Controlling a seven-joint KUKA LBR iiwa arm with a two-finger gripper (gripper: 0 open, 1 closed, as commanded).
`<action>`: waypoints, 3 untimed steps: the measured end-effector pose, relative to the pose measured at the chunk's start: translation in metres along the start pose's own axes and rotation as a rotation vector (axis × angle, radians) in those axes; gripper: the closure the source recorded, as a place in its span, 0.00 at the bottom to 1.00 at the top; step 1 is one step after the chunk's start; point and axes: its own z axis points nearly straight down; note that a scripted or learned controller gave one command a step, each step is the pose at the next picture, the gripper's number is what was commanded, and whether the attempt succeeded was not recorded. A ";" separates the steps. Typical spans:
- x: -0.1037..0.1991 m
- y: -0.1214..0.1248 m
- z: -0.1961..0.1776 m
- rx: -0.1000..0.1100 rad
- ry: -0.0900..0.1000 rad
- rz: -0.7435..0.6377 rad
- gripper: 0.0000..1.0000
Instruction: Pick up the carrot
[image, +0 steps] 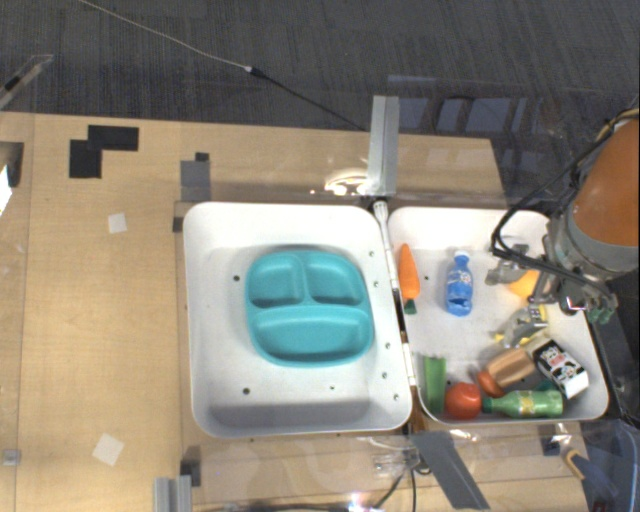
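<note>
The carrot (408, 273), orange with a green stem end, lies along the left wall of the right bin (470, 222), pointing away from the camera. My gripper (532, 318) hangs low over the right side of that bin, well to the right of the carrot and apart from it. It sits just above a brown bottle (509, 368) and beside a yellow object (524, 283). The blue bottle (458, 285) lies between the gripper and the carrot.
The left bin (215, 330) holds a teal divided plate (308, 306). Along the right bin's front edge lie a green block (434, 380), a red tomato (462, 401), a green bottle (526, 404) and a black-and-white box (561, 368).
</note>
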 end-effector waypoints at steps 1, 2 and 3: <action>-0.047 -0.051 -0.066 0.003 -0.007 -0.360 0.00; -0.038 -0.071 0.131 0.003 -0.009 -0.318 0.00; -0.110 -0.078 0.033 0.005 -0.012 -0.369 0.00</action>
